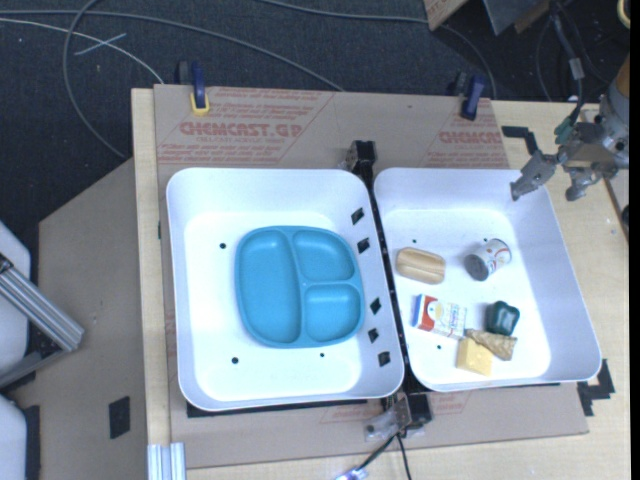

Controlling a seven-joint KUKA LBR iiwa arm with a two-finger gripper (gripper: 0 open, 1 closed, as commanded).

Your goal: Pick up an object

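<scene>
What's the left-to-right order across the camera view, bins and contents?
Left bin → blue divided plate → bread roll → red-and-white carton → small can → pincer above the right bin's far corner.

Tool [548, 180] sits spread-fingered, nothing between the fingers, above the top-right corner of the right bin [560, 268], well apart from all objects. Right bin contents: bread roll [420, 264] left of centre, small grey-and-white can [487, 259] on its side to the roll's right, red-and-white carton [439, 316] below the roll, dark teal object [502, 318] right of the carton, yellow wedge [477, 356] near the lower edge touching a tan piece [497, 343] just below the teal object. Left bin [195, 268] holds a blue three-compartment plate [299, 285] at centre; both bins rest on a board-covered tabletop [250, 128] with blue clamps [199, 88] on the far edge.
</scene>
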